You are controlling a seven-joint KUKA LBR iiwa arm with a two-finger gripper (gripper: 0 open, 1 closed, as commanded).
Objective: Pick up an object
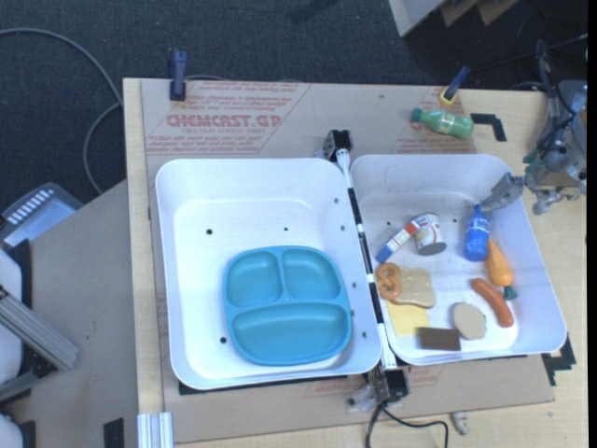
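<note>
Toy food pieces fill the right white bin point(522, 336), and any of them would satisfy the task. Nearest the hand point(504, 192) is a small blue plastic bottle point(477, 234), standing or lying toward the far right of that bin. Just beside it on the right lies an orange carrot-shaped toy point(501, 265), and nearer the front a red-orange sausage-shaped toy point(492, 301). Toward the bin's middle rests a small tin can with a blue and white label point(428, 233), with a red, white and blue tube-like piece point(395, 244) touching or almost touching its left side. Along the left part sit a brown pretzel toy point(387, 279), a tan slice of toy bread point(415, 288), a yellow square cheese slice point(408, 318), a dark brown rectangular block point(437, 339) and a round beige cookie-like disc point(469, 321).

The hand hangs at the bin's far right corner, at the end of the grey arm point(556, 171) reaching in from the right; whether it is spread or pinched shut I cannot tell. Nothing is visibly caught in it.

A good pick, as I judge it, means choosing a piece with free space on both sides. The blue bottle is closest, lying just nearer and left of the hand, but the carrot crowds one side, so closing across the bottle's narrow width away from the carrot looks safest. Flat slices would be hard to pinch.

On the left, the other white bin point(187, 194) holds a blue divided plastic tray point(287, 303). A green bottle point(444, 122) lies on the table point(140, 250) beyond the bins.
</note>
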